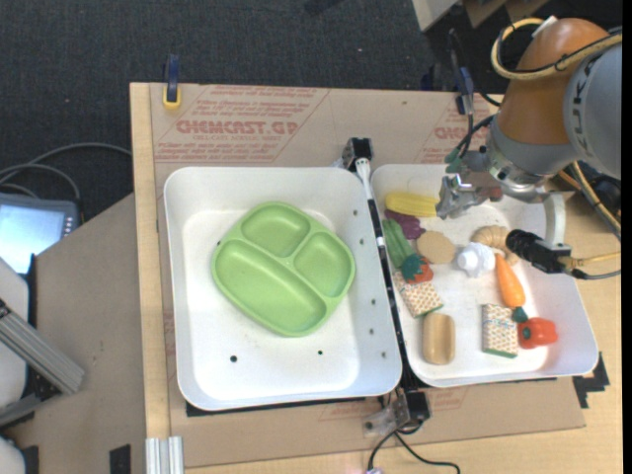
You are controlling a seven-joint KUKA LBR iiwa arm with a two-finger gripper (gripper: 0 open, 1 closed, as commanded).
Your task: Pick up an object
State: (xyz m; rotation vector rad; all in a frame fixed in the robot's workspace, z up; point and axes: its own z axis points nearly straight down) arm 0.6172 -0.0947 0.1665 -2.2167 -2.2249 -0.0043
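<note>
The arm point(568, 87) is a thick, rounded grey body with a smooth, glossy orange band point(548, 72) wrapped above the wrist. Below the band the wrist narrows into a grey ring with a paler metal flange. A yellow cable loops over the top of the orange band, and thin dark cables run alongside it down toward the wrist. The tool point(456, 197) is a small block of bare silvery metal with dark fittings. A black cylindrical part point(538, 250) juts out below the wrist on a pale bracket.
</note>
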